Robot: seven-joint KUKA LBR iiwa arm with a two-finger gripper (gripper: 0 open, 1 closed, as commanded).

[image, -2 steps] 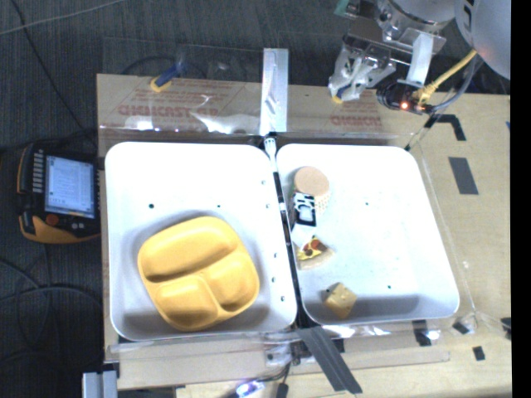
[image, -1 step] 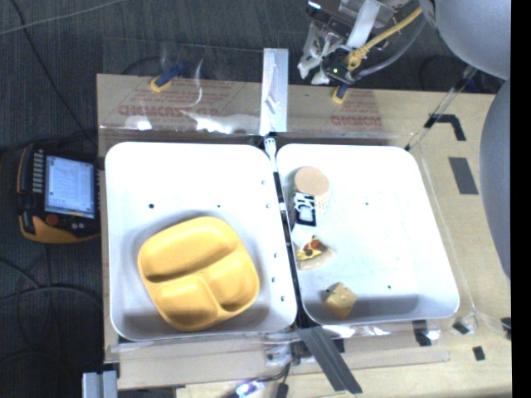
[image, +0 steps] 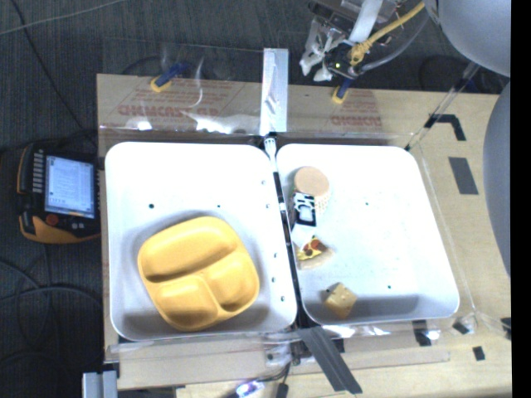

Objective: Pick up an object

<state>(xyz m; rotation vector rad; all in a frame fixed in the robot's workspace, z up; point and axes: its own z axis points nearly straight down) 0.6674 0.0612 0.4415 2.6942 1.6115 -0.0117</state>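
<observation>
Arm (image: 473, 15) raised beyond right bin (image: 415, 222); gripper (image: 319, 60) above bench.

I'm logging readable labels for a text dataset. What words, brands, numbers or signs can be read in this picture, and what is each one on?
Nothing reads for certain.
Red print on the clear panel behind the bins: mirrored and too faint to read.
Black and white marking on the cup: blurred.
Pendant screen: text too small.
Slice-shaped toy: colored spots, no lettering.

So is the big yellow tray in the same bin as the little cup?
No, the yellow tray lies in the left bin, while the cup sits in the right bin.
</observation>
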